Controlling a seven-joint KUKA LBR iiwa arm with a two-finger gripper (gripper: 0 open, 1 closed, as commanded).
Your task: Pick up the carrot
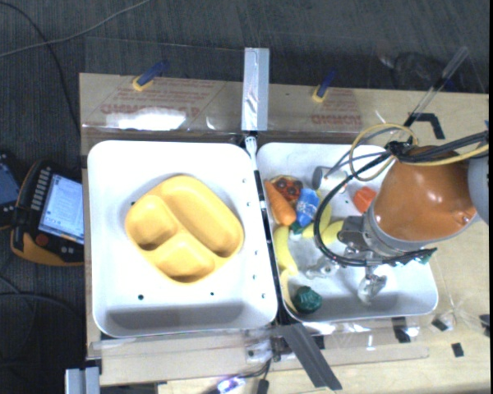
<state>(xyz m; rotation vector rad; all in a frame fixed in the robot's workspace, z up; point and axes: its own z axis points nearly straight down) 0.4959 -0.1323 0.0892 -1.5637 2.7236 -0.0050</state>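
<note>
- Orange and tapered, the carrot (281, 204) lies in the right bin (419, 302), close against its left wall and toward the far side.
- A dark, reddish item (289, 188) rests against the carrot's upper end, and a blue and white object (306, 206) sits just to its right.
- A banana (283, 253) lies along the same wall nearer the camera, with a dark green object (307, 300) at the front-left corner.
- The arm's orange band (423, 199) hangs over the right bin's middle, cables looping around it.
- The end effector (371, 286) points down into the bin's front part, well apart from the carrot; whether its fingers are spread or closed cannot be told, and nothing is seen between them.
- The left bin (115, 302) holds a yellow divided tray (184, 226).
- A handheld pendant (53, 213) lies left of the worktop (214, 97).
</note>
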